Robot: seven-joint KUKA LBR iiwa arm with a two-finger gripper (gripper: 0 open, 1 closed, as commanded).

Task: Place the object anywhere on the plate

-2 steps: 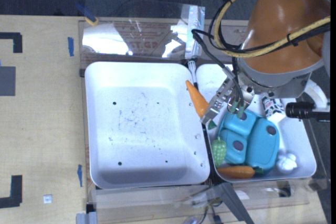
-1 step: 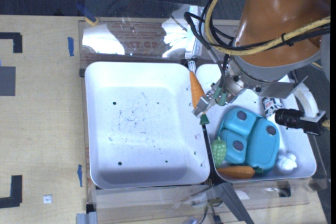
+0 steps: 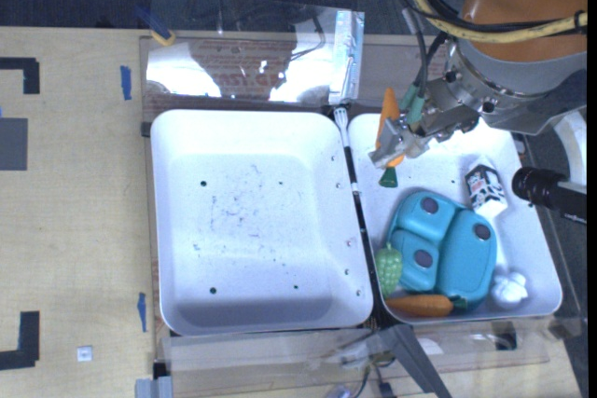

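Holding most of the clutter, the right bin [image 3: 536, 228] carries a blue compartment plate [image 3: 446, 249] at 6 o'clock, with a green toy [image 3: 388, 267] and an orange carrot-like piece [image 3: 420, 303] at the plate's lower left edge, a white lump [image 3: 509, 291] by its lower right corner, and a small black-and-white carton [image 3: 483, 186] toward 3. The left bin [image 3: 187, 200] lies bare, all open floor. The gripper [image 3: 394, 149] hangs over the right bin's 11 o'clock corner, pinching a toy carrot [image 3: 387, 112]; its lower tip is hidden.
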